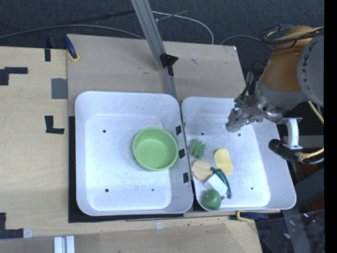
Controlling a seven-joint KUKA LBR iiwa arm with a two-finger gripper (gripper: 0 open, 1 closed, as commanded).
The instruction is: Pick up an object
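My gripper (235,123) hovers over the right bin (263,194), nothing between its fingers as far as I can tell; whether they are parted, I cannot tell. The toy pile (213,175) lies below-left, untouched. Pickup not yet begun.

Nothing here is showing writing I can read: the grey arm (316,67) is carrying dark letters on its casing, cut off at the frame's edge and too blurred to make out.
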